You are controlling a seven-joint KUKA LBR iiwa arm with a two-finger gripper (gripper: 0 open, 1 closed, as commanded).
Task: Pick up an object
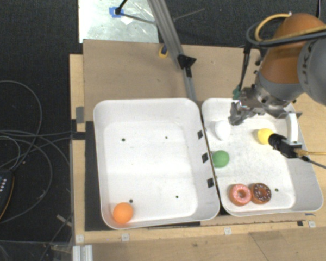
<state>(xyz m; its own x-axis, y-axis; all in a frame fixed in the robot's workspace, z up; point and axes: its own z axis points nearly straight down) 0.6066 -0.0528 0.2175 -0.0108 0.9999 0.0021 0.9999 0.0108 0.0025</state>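
White ball (221, 130) lies just beside gripper (236, 117), lower-left.

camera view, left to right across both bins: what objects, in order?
orange ball → green ball → pink donut → chocolate donut. The white ball and yellow ball overlap others in x, so I left them out.
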